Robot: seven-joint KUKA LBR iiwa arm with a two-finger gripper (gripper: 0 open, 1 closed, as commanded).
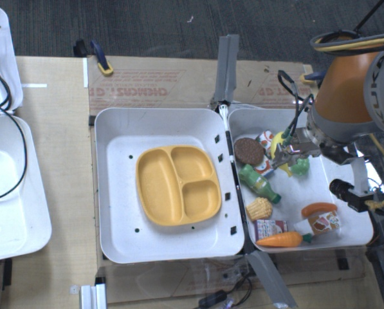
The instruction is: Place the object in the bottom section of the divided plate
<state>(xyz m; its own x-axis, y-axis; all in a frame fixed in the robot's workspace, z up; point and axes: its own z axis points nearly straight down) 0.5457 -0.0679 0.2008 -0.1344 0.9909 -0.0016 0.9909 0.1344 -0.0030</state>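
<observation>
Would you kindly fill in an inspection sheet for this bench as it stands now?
Surface: cardboard-covered bench bearing two white bins side by side, left bin and right bin.
Job's things: yellow divided plate in the left bin, its sections bare.
Clutter: in the right bin, a brown disc, green bottle, corn, carrot, small red packet and orange-lidded jar.
Grippers: hand low over the right bin's upper part, among the items.
Cables: black cables along the arm; another black cable at far left.
Surroundings: white trays at left, dark floor beyond.
</observation>
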